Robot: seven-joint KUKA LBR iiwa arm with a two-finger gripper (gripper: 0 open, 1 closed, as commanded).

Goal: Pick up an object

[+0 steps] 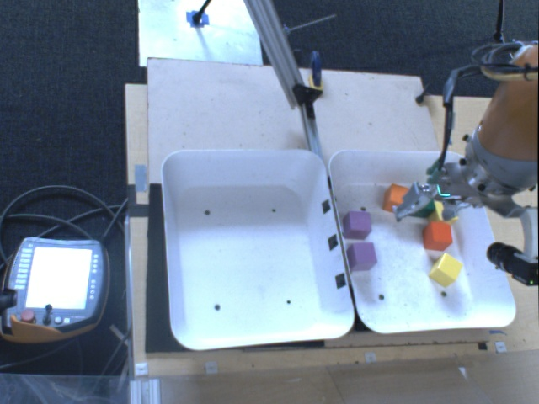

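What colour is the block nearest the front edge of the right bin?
Yellow, seen in the camera view.

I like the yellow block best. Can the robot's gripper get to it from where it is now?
Probably yes. The yellow block lies by itself in the right bin, with bare floor around it and nothing on top. The gripper hangs over the same bin, by the orange block.

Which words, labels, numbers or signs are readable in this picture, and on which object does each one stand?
No text can be read in this picture.
Handheld control panel: its bright screen is washed out, and its side buttons are too small to read.
Black tabs between the two bins: no readable marks.
Blocks, bins, arm and gripper: no visible lettering.
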